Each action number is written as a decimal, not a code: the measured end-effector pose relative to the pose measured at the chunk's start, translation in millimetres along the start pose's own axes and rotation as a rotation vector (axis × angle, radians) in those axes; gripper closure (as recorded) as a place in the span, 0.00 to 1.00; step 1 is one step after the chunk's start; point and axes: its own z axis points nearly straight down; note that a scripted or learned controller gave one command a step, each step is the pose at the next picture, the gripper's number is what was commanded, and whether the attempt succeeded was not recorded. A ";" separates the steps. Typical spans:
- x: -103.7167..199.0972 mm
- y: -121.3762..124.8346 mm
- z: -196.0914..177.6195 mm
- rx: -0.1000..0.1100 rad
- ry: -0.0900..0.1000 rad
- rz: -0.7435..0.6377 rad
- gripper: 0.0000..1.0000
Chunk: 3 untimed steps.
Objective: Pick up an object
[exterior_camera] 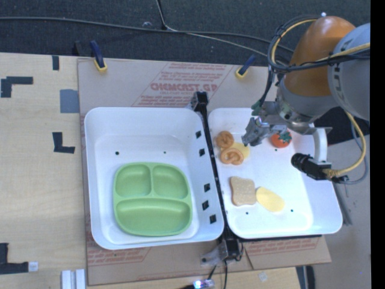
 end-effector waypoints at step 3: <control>162.1 -11.7 23.0 0.002 -0.001 0.000 1.00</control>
